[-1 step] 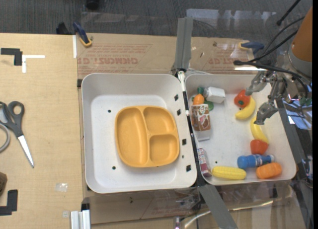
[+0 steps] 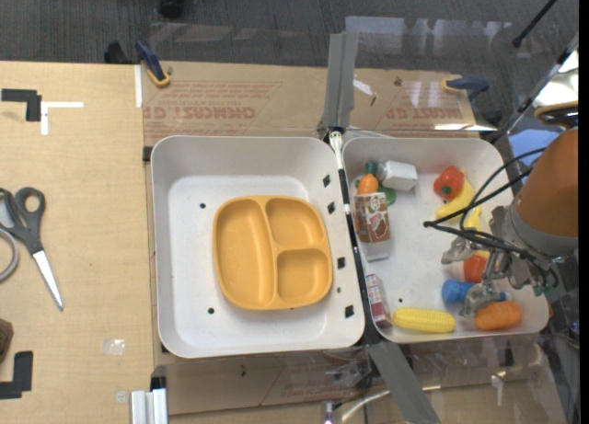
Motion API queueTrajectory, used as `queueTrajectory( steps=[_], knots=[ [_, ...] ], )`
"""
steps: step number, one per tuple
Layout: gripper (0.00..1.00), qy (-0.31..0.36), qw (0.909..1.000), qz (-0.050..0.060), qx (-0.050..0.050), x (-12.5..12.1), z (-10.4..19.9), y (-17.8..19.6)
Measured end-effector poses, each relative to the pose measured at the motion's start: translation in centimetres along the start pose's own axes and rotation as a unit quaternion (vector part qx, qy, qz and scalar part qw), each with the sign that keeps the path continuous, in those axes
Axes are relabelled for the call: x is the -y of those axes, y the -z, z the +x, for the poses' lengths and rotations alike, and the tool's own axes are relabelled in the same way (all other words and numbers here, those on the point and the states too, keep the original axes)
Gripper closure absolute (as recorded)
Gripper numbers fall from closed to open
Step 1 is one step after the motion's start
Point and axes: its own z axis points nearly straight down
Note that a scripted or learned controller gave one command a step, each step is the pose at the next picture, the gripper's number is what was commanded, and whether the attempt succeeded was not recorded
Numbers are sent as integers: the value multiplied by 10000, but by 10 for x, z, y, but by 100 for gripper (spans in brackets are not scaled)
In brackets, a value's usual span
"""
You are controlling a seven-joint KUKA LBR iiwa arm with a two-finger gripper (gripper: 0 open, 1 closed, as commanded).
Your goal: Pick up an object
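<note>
Left bin (image 2: 175,257): we find open white floor only in a ring around the yellow divided plate (image 2: 273,252) at its centre.
Right bin (image 2: 405,229), middle: a bare strip between the upright bottle (image 2: 373,218) and the toys at right.
Right bin, lower right: crowded; corn (image 2: 424,320), carrot (image 2: 498,315), blue piece (image 2: 455,292) lie close beside the gripper (image 2: 483,275).
Right bin, upper part: white box (image 2: 398,174), red pepper (image 2: 449,182), banana (image 2: 457,204).

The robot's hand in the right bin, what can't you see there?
- Gripper: too tangled with cables and toys in the camera view to tell what it is doing.
- Blue toy: partly covered by the gripper, so its shape is unclear.
- Orange toy: partly covered by the gripper.
- Bottle: label too small to read.
</note>
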Motion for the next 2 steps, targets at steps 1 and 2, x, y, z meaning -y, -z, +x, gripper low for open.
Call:
queueTrajectory(
  steps=[1, 2],
  knots=[
    [100, 25, 10000, 4, 11, -1, -2, 8],
    [100, -533, 9986, 0, 11, -52, -53, 139]
  ],
)
